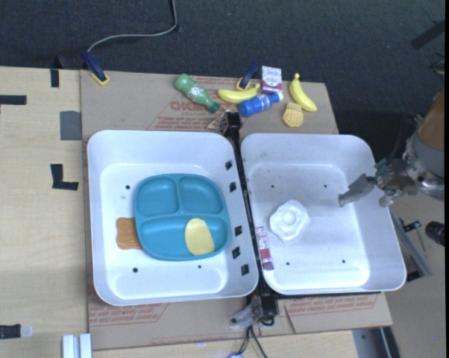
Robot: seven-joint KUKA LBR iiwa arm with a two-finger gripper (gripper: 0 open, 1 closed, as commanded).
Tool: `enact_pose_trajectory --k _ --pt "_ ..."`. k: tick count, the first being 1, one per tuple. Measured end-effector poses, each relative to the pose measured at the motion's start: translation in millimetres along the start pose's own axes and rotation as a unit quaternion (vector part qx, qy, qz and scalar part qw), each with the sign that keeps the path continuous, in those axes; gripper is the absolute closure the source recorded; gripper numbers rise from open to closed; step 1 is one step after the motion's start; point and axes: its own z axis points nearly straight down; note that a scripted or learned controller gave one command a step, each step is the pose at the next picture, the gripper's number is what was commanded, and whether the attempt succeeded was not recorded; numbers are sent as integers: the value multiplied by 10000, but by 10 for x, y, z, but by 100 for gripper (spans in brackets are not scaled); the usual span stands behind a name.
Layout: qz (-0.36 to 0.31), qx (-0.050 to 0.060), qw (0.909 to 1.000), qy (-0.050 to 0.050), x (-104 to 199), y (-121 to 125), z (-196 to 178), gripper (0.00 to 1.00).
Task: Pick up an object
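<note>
The gripper (359,191) hangs over the right bin's (374,274) far edge; the white lump (289,220) lies leftward and nearer. Whether the jaws are open, I cannot tell.

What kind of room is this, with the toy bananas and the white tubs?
Probably a robot test lab: a grey arm's gripper reaches over two white bins, with toy bananas behind and a blue plate inside.

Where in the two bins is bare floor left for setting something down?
Right bin: bare floor all around the white object, widest behind it. Left bin: the blue plate takes the middle, leaving strips along the walls. Behind the bins, toys crowd the cardboard.
</note>
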Motion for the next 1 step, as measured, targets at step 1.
enact_pose_trajectory --k 1 --pt "-1 -37 10000 -8 205 203 1358 0"
